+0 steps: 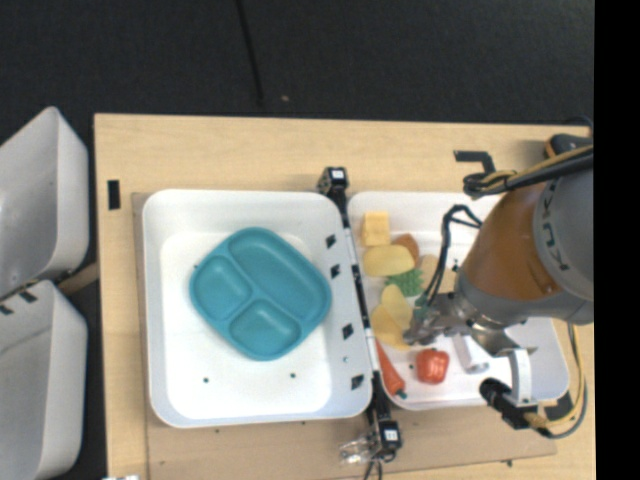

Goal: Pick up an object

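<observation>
Your gripper hangs over the right bin; you cannot tell its opening. A glossy red tomato-shaped toy sits just below it, and smooth yellow plastic food pieces lie beside it, toward the divided teal plate.

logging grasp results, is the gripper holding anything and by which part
Cannot be told: the gripper is low among the toy food, fingers hidden.

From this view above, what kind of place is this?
Probably a robot test bench in a lab, not a kitchen: two white bins clipped side by side on a wooden board, toy food and a grey arm.
</observation>
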`<state>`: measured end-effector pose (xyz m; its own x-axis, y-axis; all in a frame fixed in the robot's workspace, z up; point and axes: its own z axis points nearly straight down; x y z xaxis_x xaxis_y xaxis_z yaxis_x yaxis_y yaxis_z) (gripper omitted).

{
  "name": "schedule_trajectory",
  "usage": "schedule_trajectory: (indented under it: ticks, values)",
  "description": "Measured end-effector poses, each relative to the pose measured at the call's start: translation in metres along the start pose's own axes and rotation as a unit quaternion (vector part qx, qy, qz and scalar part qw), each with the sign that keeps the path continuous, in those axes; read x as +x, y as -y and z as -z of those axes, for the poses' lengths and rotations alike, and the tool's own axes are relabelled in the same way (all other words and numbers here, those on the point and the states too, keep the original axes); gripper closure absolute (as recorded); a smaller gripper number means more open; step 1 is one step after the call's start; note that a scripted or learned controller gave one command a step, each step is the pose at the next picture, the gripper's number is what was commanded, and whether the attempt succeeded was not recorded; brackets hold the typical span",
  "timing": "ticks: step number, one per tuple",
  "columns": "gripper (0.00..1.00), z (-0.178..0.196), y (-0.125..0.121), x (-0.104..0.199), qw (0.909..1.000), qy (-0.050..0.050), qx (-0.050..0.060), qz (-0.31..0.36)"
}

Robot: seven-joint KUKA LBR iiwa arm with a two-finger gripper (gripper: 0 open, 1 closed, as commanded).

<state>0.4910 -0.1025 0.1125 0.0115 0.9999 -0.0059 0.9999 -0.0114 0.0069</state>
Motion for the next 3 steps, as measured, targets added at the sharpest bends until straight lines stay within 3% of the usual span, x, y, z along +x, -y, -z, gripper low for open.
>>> schedule_trajectory:
  ticks: [1, 2, 3]
  values:
    - [1.0, -0.012, -0.005, -0.032, 1.0, -0.002, 0.003, 0.005]
    - [1.0, 0.094, 0.0, 0.051, 0.9999, -0.004, -0.001, 0.01]
    - [1.0, -0.016, 0.003, -0.008, 1.0, -0.002, 0.005, 0.003]
